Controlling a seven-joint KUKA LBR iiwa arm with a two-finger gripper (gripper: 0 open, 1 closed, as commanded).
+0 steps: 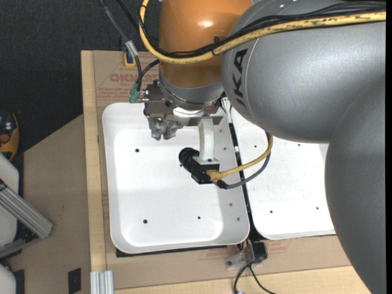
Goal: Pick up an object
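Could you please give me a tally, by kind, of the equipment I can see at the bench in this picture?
White bins: 2, the left bin and the right bin
Grey arm: 1
Hand: 1, over the left bin
Total: 4

— What are the bins made of?
— The left bin (pixel 159 213) and right bin (pixel 294 188) look like smooth white plastic, faintly glossy.
— And you?
— My orange band (pixel 196 29) is glossy and smooth. My grey arm shell (pixel 306 72) has a satin sheen. The surface (pixel 92 133) looks like matt brown board.
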